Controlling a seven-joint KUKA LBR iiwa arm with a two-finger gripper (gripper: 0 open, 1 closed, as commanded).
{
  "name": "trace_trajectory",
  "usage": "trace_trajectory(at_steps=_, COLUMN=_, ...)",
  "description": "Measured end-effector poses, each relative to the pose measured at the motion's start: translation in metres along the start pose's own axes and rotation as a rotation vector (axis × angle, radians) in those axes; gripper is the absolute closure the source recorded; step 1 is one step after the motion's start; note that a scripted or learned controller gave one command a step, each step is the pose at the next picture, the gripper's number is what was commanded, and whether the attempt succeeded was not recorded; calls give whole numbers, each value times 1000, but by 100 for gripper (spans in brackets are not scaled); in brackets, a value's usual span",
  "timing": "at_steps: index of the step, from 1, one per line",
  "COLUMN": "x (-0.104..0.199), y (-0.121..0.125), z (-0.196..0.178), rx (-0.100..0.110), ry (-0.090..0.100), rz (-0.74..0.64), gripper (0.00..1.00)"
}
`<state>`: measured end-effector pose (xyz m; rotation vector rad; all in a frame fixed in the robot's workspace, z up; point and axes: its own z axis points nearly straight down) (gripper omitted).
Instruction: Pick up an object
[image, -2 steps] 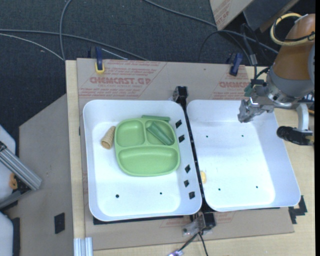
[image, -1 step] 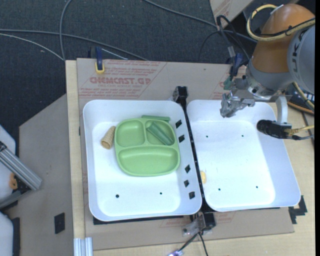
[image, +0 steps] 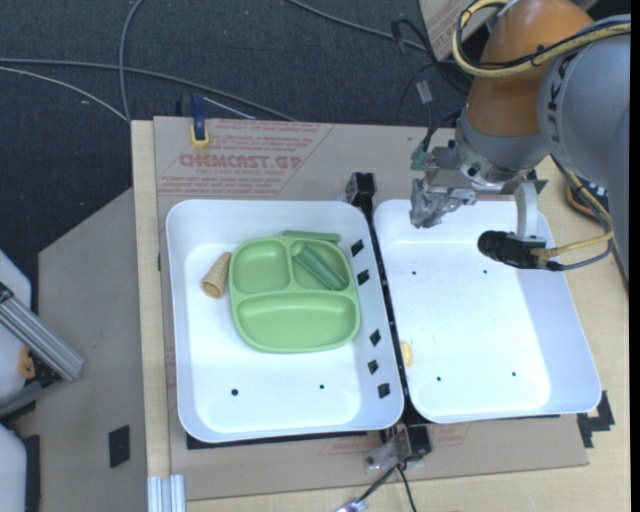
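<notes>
Green divided plate (image: 295, 295) was seen in the left bin (image: 200, 400), well apart from the tool (image: 432, 212), which hung over the right bin's (image: 500, 390) far-left corner.

We see a smooth green plastic tray (image: 295, 300) in a glossy white plastic bin (image: 190, 330), on a matt cardboard-like worktop (image: 160, 200).

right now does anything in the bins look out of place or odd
One small thing: a tiny yellowish bit sits against the divider at the right bin's left edge, away from the rest. The green divided plate and the cone beside it lie in the left bin, looking orderly.
</notes>
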<state>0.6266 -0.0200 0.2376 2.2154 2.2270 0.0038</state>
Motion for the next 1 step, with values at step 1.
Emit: trace_trajectory(at_steps=1, x=63, y=11, z=0, rx=0, ry=1, rz=-2, gripper=100)
